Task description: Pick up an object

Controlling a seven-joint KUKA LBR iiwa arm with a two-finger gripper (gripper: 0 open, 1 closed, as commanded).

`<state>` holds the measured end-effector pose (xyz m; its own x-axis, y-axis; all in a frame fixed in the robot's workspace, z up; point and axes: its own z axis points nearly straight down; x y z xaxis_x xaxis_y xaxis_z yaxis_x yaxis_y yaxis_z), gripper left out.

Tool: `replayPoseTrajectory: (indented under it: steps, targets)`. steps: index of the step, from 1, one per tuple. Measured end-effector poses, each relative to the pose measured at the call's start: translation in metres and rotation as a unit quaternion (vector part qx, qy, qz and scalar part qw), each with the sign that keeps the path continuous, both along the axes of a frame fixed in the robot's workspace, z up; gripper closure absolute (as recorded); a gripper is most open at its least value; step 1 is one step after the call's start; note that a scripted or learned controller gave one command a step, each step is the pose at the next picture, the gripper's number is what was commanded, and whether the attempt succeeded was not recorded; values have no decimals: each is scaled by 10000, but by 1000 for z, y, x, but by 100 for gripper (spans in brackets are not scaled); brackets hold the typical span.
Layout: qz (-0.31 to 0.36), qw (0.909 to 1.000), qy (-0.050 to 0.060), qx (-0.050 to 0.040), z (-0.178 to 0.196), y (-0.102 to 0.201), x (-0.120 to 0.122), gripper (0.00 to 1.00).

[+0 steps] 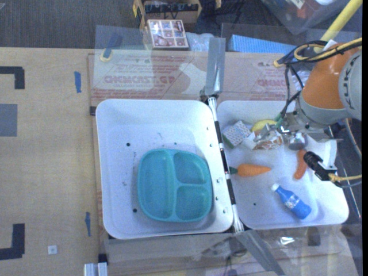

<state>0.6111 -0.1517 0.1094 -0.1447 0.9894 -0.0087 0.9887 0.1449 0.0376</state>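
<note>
My gripper (283, 134) hangs low over the back of the right bin (339, 211), below the orange band of the arm (325, 91). Right at its tip lies a crinkled silver-and-brown packet (265, 141); I cannot tell whether they touch. A yellow object (263, 123) lies just behind the packet, and a pale checkered packet (236, 134) rests to its left. An orange carrot (253, 169) lies across the bin's middle. A second orange piece (300, 167) stands tilted under the wrist. A blue bottle (292, 202) with a white cap lies near the front.
The left bin (115, 131) holds a teal divided plate (174, 185). A black cable end (316, 164) hangs over the right bin's right side. Behind the bins lie cardboard sheets (144, 76) and an open box (167, 7).
</note>
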Motion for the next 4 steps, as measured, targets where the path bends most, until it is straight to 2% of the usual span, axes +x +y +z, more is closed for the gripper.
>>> replayPoseTrajectory:
  steps: [1, 2, 3, 4]
  targets:
    - [-7, 9999, -124, -53, 17, -4, 6, 100]
    - [-10, 9999, -125, -60, 17, -4, 6, 0]
    - [379, 9993, -54, -53, 5, -48, 14, 0]
    - [297, 9995, -72, -33, 1, -65, 8, 0]
